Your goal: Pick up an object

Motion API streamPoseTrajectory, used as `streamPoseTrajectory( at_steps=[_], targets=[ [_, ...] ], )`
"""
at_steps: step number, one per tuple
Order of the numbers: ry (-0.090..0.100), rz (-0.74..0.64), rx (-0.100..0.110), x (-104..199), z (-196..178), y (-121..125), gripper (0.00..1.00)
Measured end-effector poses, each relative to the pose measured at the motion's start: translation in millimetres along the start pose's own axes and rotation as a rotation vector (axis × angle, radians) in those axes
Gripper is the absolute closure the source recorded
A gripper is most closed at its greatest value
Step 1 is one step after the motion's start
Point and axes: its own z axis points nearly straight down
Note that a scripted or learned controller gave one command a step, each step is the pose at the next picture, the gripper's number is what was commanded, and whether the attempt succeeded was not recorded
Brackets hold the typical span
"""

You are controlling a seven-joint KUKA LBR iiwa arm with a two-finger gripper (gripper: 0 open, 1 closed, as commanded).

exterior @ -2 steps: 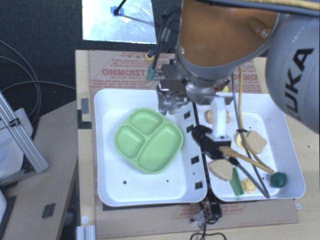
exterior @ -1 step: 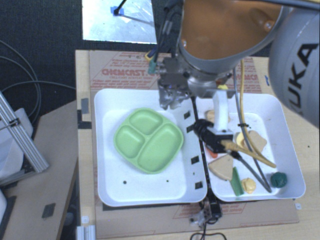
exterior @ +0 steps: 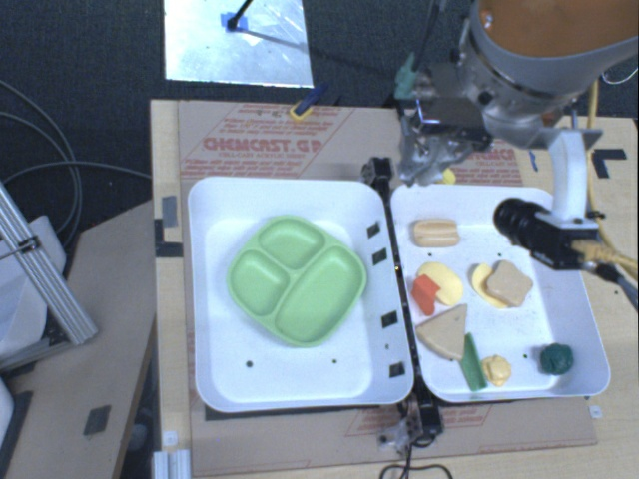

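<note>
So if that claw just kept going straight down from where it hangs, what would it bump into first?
Probably the back rim of the right bin, with the bread roll just in front. The gripper hangs above that edge, though depth is hard to judge here.

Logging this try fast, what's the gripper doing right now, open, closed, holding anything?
Gripper: above the far edge of the right shallow white bin; open or closed cannot be told.
</note>
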Motion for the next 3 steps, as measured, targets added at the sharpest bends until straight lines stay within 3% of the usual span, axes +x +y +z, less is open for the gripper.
streamPoseTrajectory(
  at_steps=[1, 2, 3],
  targets=[
    [-0.007, -0.004, 0.024, 6.7, 203.2, -3.4, 1.00],
    [-0.004, -0.002, 0.014, -7.5, 334.5, 45.5, 1.00],
    [-0.003, -0.003, 0.009, -15.8, 392.8, 87.8, 1.00]
  ],
)
